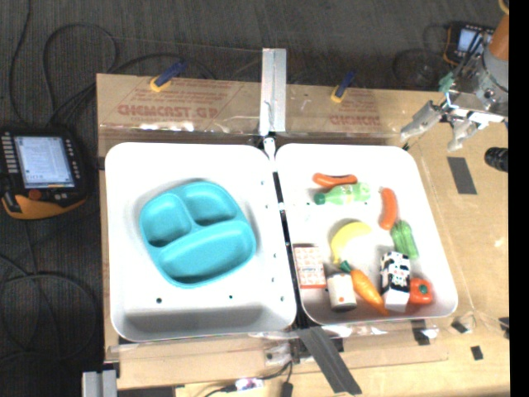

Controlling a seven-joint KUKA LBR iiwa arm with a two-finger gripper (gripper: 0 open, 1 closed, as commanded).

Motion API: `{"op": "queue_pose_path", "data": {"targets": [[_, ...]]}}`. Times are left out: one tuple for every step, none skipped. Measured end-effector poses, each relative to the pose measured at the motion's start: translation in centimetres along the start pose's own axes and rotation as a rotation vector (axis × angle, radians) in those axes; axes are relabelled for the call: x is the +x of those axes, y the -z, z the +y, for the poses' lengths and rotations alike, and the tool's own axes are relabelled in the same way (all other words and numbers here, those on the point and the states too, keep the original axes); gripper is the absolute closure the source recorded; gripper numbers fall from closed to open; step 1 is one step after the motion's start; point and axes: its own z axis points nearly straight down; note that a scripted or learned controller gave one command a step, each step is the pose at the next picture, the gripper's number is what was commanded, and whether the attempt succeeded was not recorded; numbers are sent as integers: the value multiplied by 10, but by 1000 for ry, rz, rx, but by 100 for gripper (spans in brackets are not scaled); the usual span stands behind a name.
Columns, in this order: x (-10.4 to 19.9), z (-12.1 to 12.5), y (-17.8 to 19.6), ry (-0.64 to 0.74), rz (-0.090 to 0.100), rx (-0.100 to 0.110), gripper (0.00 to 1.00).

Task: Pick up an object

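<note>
camera view: the hand [450, 124] sits at the upper right of the frame, outside the bins and above the bare table [479, 222], its two pale fingers spread wide with nothing between them. the pick has not begun; this reads as the approach or start step, with the hand well apart from anything it could take.

the candidates all lie in the right bin [430, 188], in the centre-right of the frame. an orange sausage-like piece [335, 179] and a green piece [343, 194] lie near the bin's upper part, touching or nearly so. a second orange piece [387, 208] and a green pepper-like piece [404, 240] sit along the right wall. a yellow piece [350, 238] is in the middle. lower down a carrot [366, 289], a black-and-white carton [396, 273], a small white cup [340, 292] and a patterned box [307, 266] crowd together.

the next move calls for travel left and down into that bin, then a descent over one item. the upper orange pair and the yellow piece look to have more open room around them; the lower cluster is tight, and the pieces by the right wall leave little space for a finger on that side.

the left bin [124, 222] holds a blue divided plate [197, 231].
</note>
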Motion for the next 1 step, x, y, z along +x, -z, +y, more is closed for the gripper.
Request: {"op": "queue_pose_path", "data": {"targets": [[16,-76,-84,-51,2,3,0]]}}
